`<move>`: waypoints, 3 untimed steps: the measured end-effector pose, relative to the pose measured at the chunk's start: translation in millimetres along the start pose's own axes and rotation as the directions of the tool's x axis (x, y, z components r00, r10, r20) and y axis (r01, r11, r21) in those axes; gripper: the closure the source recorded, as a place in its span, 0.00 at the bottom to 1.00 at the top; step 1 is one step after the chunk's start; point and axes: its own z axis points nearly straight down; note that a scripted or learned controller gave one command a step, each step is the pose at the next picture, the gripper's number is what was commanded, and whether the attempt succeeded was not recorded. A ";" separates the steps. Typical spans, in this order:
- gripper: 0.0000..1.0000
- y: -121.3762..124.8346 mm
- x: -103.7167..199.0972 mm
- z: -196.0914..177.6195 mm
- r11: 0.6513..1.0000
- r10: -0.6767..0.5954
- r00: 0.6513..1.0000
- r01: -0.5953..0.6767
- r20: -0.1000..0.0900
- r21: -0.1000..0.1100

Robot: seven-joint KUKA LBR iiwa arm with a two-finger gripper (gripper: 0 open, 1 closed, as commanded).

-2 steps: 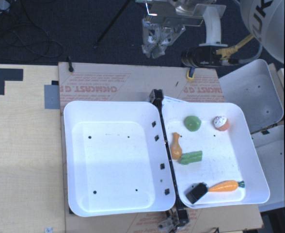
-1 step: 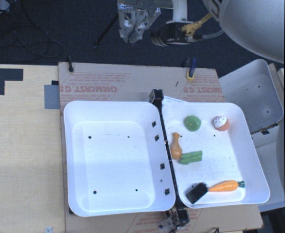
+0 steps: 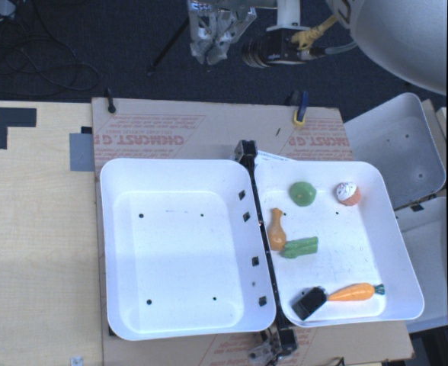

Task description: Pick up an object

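Spanning most of the view, the pale wooden surface (image 3: 33, 242) carries a cardboard sheet (image 3: 209, 128) printed in red with "CHEMCAST, G.P." twice (the lettering reads upside down from this camera). On the cardboard sit two shallow white bins side by side, joined by a black clip strip: the left bin (image 3: 117, 204) and the right bin (image 3: 399, 280). The grey arm (image 3: 399, 21) curves in at the top right, well above both bins, and its end effector (image 3: 216, 33) hangs over the dark floor beyond the cardboard's far edge; whether it is clenched or released I cannot tell, and nothing shows in its grasp.

All objects lie in the right bin. An orange carrot (image 3: 352, 293) with a green tip rests near the front wall, just beside a black block (image 3: 310, 303). Near the divider, a green pickle-like piece (image 3: 300, 247) touches a small orange gourd (image 3: 276, 231). Toward the back sit a green ball (image 3: 302, 194) and, apart from it, a white-and-orange ball (image 3: 347, 194).
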 end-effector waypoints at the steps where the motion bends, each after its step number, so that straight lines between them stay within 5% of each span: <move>1: 1.00 -0.5 1.8 -9.0 1.000 -0.007 1.000 0.007 0.002 0.004; 3: 1.00 -1.1 5.9 -26.8 1.000 -0.020 1.000 0.020 0.004 0.007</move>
